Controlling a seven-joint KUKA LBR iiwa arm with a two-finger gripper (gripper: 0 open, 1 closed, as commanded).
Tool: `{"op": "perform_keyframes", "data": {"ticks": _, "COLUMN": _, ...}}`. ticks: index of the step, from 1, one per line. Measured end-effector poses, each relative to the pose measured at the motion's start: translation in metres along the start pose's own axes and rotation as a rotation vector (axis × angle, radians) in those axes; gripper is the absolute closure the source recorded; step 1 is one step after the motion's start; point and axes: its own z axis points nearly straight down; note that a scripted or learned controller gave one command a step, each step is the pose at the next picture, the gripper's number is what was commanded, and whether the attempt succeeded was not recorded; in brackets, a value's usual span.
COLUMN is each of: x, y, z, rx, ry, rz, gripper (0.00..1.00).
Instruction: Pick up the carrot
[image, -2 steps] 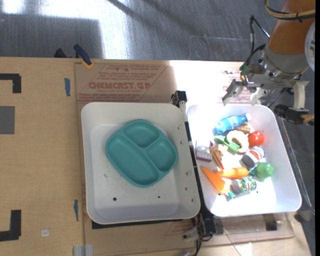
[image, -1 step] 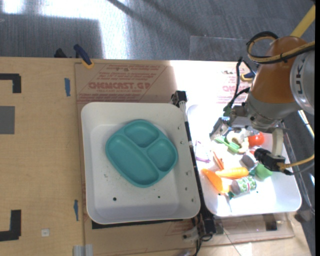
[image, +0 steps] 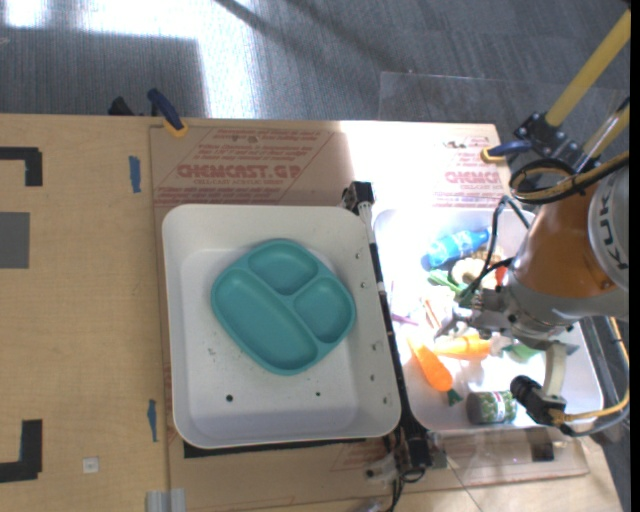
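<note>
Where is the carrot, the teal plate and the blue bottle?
carrot (image: 432, 368): camera view, middle of its orange body.
teal plate (image: 262, 322): camera view, its biggest compartment.
blue bottle (image: 455, 246): camera view, middle of its side.

The bench (image: 70, 330) bears two white bins (image: 195, 400) side by side.

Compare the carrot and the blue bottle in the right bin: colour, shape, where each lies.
Colour: the carrot is orange; the bottle is blue.
Shape: the carrot tapers to a point; the bottle is rounder and blunt-ended.
Place: the carrot lies toward the bin's near left side, just left of the claw; the bottle lies farther back, beyond the claw.
Shared: both lie on their sides in the right bin, and neither is in the claw.
</note>
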Motion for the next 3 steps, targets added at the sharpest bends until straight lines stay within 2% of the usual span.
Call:
{"op": "perform_keyframes", "data": {"ticks": 1, "x": -0.003, "y": -0.016, "z": 0.030, "rx": -0.034, "ry": -0.004, "rz": -0.301, "gripper": 0.00}}
{"op": "perform_keyframes", "data": {"ticks": 2, "x": 0.059, "y": -0.035, "z": -0.167, "rx": -0.022, "ry": 0.000, "rz": -0.375, "gripper": 0.00}}
{"op": "perform_keyframes", "data": {"ticks": 3, "x": -0.102, "y": 0.062, "z": -0.155, "rx": -0.015, "ry": -0.010, "rz": -0.379, "gripper": 0.00}}
